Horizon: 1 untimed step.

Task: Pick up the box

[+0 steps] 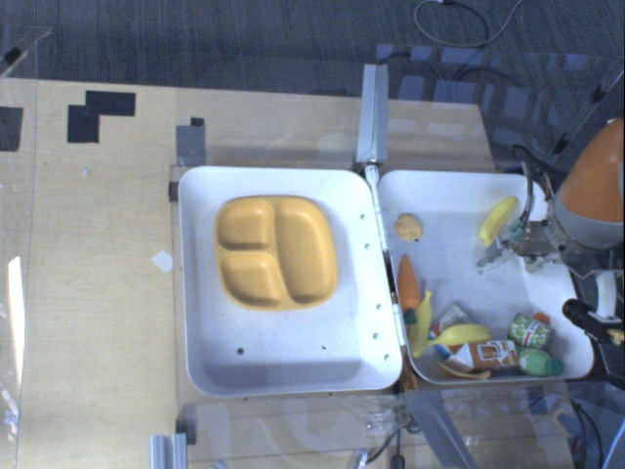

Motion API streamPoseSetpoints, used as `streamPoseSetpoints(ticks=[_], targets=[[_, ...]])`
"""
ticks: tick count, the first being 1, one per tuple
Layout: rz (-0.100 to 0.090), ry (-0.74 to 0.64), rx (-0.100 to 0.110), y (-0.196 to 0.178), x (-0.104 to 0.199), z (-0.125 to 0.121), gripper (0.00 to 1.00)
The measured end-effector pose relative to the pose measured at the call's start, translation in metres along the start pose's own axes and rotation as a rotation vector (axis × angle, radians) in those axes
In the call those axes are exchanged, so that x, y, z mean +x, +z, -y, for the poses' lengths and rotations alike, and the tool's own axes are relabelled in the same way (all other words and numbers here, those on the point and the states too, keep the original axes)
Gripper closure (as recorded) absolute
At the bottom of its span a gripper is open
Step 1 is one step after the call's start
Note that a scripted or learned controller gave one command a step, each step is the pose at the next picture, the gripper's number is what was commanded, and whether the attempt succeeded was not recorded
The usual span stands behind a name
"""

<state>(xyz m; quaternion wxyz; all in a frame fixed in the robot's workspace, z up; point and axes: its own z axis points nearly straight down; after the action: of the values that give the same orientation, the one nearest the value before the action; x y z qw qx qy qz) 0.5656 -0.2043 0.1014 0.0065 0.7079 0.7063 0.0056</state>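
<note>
The box [485,356] is a small brown and orange carton lying flat at the front of the right bin [444,195], among other food items. My gripper [500,250] hangs over the right bin's far right part, just below a small yellow banana [497,218]. It is well behind the box and apart from it. The grey arm with its orange band [596,179] comes in from the right edge.
Around the box lie a larger banana [459,335], a green and red can [530,330], a green item [542,363] and a small packet [451,317]. A carrot [408,283] and a round bun [408,227] sit by the left wall. The left bin [195,291] holds a yellow divided plate [276,252].
</note>
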Motion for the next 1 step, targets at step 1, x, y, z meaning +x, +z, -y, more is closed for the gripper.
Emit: streamPoseSetpoints(ticks=[1], targets=[[0.001,0.012,0.01,0.0155,0.0282,-0.0904,0.0]])
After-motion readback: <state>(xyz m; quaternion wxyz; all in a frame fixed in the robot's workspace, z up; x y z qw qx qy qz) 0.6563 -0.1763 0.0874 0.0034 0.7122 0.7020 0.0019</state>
